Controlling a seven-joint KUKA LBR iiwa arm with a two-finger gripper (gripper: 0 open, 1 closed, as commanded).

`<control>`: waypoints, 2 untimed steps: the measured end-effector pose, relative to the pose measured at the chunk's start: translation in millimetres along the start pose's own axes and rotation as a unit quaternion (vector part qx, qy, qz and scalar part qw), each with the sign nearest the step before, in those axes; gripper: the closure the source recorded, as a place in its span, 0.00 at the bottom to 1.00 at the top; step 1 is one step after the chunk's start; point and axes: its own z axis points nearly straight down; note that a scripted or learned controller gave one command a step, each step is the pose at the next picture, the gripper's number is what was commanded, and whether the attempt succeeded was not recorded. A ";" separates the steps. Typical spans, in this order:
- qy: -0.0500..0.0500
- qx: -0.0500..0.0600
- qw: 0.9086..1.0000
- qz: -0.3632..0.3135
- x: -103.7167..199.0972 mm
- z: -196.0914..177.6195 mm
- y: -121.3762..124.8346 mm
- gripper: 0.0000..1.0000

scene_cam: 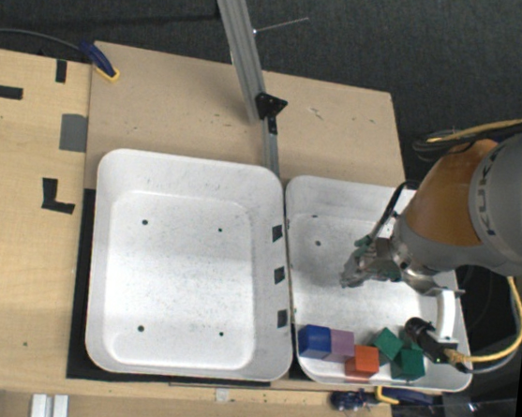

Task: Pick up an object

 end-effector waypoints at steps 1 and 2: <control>-0.001 -0.003 1.000 0.000 -2.0 -42.0 -0.5 1.00; -0.001 -0.004 1.000 0.000 7.9 -98.7 -1.3 1.00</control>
